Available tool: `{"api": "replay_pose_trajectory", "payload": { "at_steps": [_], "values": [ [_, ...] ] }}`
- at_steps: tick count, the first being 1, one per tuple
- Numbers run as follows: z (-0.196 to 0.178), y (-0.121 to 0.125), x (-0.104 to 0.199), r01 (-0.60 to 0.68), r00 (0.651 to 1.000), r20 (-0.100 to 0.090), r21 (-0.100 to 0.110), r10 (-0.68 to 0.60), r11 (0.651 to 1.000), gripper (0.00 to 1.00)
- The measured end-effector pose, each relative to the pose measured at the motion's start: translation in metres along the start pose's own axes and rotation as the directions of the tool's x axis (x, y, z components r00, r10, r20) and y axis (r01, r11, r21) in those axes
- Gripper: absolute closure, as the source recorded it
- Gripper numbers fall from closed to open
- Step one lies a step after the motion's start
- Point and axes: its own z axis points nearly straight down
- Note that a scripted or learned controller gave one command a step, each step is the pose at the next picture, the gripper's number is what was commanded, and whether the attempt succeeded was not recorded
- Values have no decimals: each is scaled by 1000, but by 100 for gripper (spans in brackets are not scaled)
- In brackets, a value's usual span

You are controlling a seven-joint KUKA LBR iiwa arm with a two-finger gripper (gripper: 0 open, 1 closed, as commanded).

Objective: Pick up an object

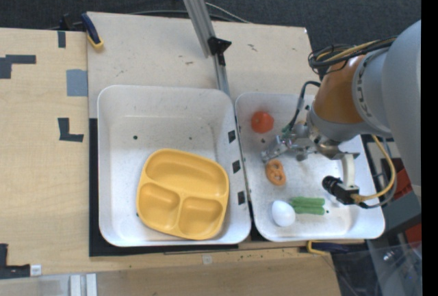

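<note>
So the orange pretzel-looking thing is sitting in the right bin, below a red ball. The hand is hovering just above it; can't tell how far it's opening or whether it's touching anything.

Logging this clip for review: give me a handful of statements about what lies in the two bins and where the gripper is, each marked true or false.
1. The yellow compartment tray lies in the left white bin. True.
2. The red tomato-like ball lies in the left bin. False: it is in the right white bin.
3. The white egg-shaped object sits beside the green pod-shaped piece. True.
4. The gripper hangs over the yellow tray. False: it is over the right bin, above the orange pretzel-like piece.
5. The yellow tray holds the egg. False: the egg lies in the right bin.
</note>
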Motion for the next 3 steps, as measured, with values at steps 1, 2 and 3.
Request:
{"api": "replay_pose_trajectory", "payload": {
  "at_steps": [1,2,3],
  "values": [
    [-11,0,1,1,1000,-1,1,-1,1000,100],
    [-75,0,3,0,1000,-1,-5,0,1000,100],
    [-123,-4,-5,-1,1000,-1,-4,1,1000,100]
  ]
}}
